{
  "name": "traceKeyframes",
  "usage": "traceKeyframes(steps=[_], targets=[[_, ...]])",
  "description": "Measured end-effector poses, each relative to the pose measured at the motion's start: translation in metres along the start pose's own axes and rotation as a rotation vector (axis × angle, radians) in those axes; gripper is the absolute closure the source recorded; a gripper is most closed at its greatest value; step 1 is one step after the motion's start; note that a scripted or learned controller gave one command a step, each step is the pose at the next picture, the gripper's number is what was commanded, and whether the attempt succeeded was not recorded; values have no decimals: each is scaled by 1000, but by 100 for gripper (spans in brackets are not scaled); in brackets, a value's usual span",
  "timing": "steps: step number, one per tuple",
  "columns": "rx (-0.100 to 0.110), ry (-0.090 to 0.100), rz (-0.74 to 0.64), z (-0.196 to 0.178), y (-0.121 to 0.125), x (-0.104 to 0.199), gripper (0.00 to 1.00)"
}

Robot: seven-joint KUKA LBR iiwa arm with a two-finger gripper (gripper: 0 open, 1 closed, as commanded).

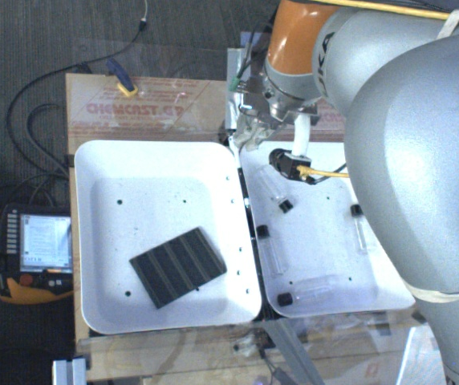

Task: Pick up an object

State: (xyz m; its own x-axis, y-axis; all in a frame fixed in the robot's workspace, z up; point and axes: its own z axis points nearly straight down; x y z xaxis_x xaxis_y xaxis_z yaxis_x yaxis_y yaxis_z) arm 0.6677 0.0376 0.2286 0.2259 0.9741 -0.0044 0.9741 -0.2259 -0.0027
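From up above, the arm (374, 70) reaches in from the right and its gripper (253, 131) hangs over the far corner where the two bins meet. Whether anything is clamped there, I can't tell; the wrist blocks the business end. The likeliest target, a dark ribbed slab (178, 266), lies flat and skewed in the left bin (93, 183), well apart from the gripper. It looks stiff and light, with grooves that should give some bite; taking it across the short width, edge to edge, seems best. In the right bin (334, 255) sit small dark bits and some clear tubes (318, 287), barely readable against the white. The arm's bulk hides that bin's right side.
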Motion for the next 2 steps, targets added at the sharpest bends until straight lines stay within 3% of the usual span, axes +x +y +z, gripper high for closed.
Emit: traceKeyframes(steps=[1, 2], targets=[[0, -1, 711, -28, -15, 66, 100], [2, 0, 827, -29, -33, 10, 100]])
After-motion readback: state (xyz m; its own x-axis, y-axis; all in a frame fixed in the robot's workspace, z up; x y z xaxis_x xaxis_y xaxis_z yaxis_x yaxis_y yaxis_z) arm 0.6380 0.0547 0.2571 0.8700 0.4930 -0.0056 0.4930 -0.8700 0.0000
